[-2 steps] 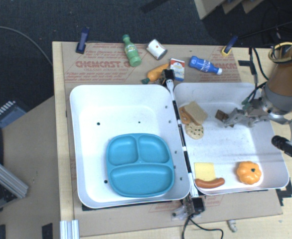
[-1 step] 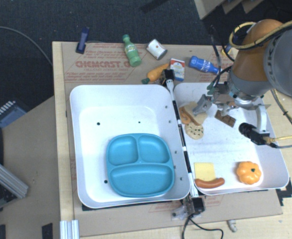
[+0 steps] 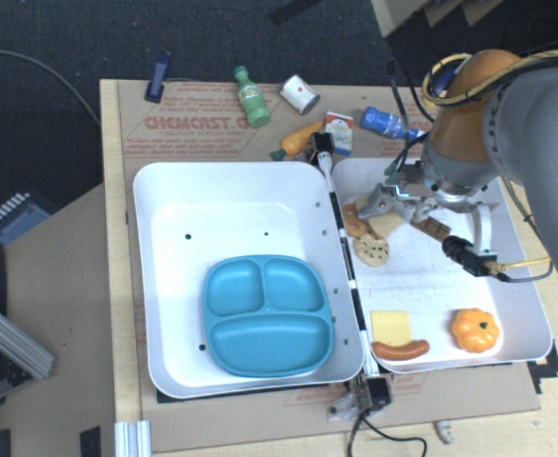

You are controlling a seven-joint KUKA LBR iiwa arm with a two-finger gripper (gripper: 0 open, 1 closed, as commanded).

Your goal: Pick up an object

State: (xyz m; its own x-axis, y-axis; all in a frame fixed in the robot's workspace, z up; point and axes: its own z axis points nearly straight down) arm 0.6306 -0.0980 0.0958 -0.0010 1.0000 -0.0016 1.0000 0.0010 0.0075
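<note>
Gripper low over right bin, far end; grip state cannot tell. Cookie just beside it, near bin divider: flat, light, probably rigid; pinch across edges.

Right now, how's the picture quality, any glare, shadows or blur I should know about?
Camera view: lighting is even and soft, the left bin looks bright without blown-out glare; the blue tray casts little shadow; the arm at the right is large and slightly soft; small items like the cookie look low in detail.
</note>
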